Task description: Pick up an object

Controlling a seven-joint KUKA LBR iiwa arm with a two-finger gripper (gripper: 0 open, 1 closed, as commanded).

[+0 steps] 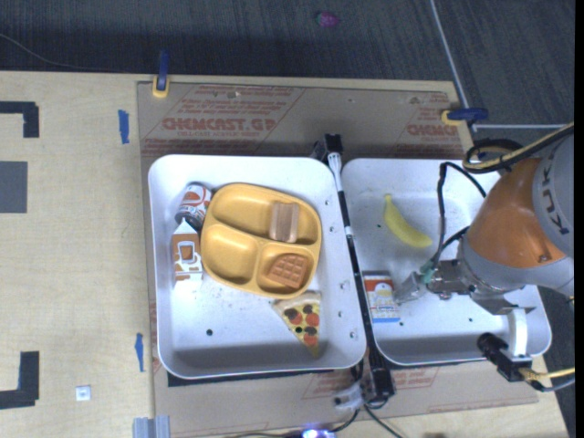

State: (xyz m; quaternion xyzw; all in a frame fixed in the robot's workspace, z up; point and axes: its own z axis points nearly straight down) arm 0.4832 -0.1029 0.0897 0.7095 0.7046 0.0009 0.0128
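Observation:
In the right bin (456, 345), a yellow banana (404, 224) lies toward the back left. A small white and red carton (381, 299) lies flat by that bin's left wall. My gripper (415, 284) is low in the right bin, just right of the carton and below the banana. The grey arm with its orange band (516, 226) reaches in from the right and hides the bin's right side. Nothing is visibly held.
The left bin (173, 336) holds a yellow divided plate (260, 237) with a brown block and a waffle on it, a can (192, 204), a small carton (186, 254) and a pizza slice (304, 318). A black bar (347, 245) separates the bins.

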